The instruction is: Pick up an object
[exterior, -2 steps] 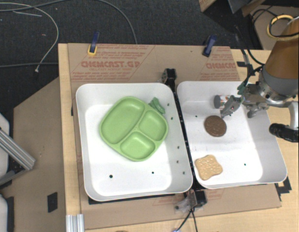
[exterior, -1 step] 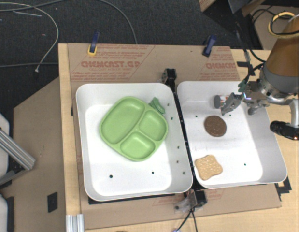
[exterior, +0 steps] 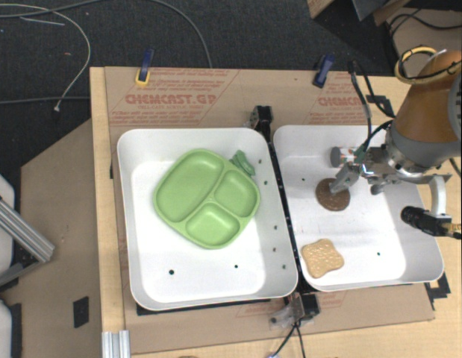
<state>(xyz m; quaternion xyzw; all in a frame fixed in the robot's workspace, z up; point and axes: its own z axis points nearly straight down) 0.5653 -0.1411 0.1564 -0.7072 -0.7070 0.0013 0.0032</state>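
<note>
- The gripper (exterior: 339,187) hangs low in the right bin (exterior: 387,267) — directly over a brown disc (exterior: 332,198).
- Whether it grips the disc cannot be told.
- A tan cracker (exterior: 322,258) lies nearby.

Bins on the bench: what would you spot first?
The green plate with three sections, lying in the left bin, stands out most. In the right bin, the gripper sits right over a brown disc, and a tan cracker lies near the front edge.
</note>
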